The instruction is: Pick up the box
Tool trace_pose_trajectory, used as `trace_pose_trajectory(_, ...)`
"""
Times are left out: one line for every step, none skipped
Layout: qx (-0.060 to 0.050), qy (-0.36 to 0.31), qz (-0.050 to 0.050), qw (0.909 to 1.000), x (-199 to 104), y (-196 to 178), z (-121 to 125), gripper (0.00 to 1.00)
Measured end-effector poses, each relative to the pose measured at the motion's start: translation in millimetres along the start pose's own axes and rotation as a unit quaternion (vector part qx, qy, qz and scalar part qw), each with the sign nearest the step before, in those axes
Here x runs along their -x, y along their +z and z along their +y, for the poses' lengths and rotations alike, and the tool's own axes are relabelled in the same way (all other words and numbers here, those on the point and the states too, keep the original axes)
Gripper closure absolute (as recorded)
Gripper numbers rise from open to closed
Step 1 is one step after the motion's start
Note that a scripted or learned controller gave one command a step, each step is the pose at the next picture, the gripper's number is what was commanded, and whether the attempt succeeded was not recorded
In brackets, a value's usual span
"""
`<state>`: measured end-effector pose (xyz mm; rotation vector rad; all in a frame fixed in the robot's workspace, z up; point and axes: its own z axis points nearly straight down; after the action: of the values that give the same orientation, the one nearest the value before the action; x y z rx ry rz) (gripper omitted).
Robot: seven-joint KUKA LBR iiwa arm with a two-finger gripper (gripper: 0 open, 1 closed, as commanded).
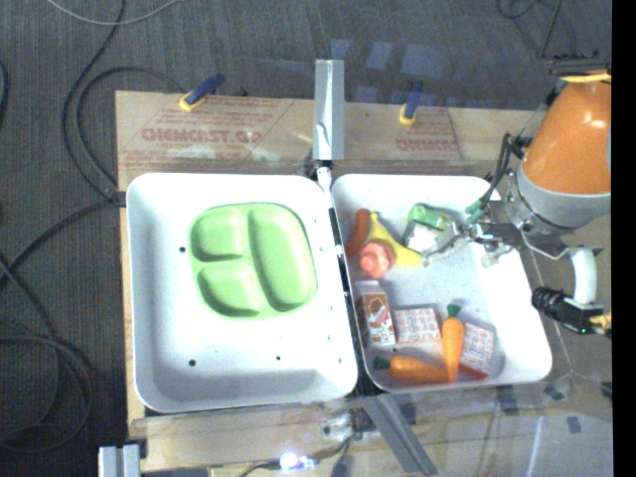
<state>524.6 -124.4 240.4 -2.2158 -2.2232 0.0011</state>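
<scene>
White bins, right one cluttered; gripper (444, 238) over its upper part, box low in it.

Red faded lettering on the brown board (199, 132) under the bins is not legible. The box (376, 318), a small carton with a printed front too small to read, lies against the right bin's (517, 296) left wall. Beside it lie two patterned packets (416, 324), (478, 345) and two carrots (452, 339), (417, 370). Above sit a peach-coloured fruit (375, 258), a banana (396, 247), a sausage (360, 230) and a green-white item (427, 220). Finger state cannot be told. The left bin (159, 366) holds a green divided tray (253, 257).
</scene>
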Motion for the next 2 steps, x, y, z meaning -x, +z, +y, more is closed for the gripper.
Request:
trace_pose_trajectory(-0.001, 0.01, 0.0, 1.0, -0.3, 107.6, -23.4, 0.0)
trace_pose_trajectory(0.022, -0.068, -0.014, 0.9973, -11.9, 132.9, -29.4, 0.0)
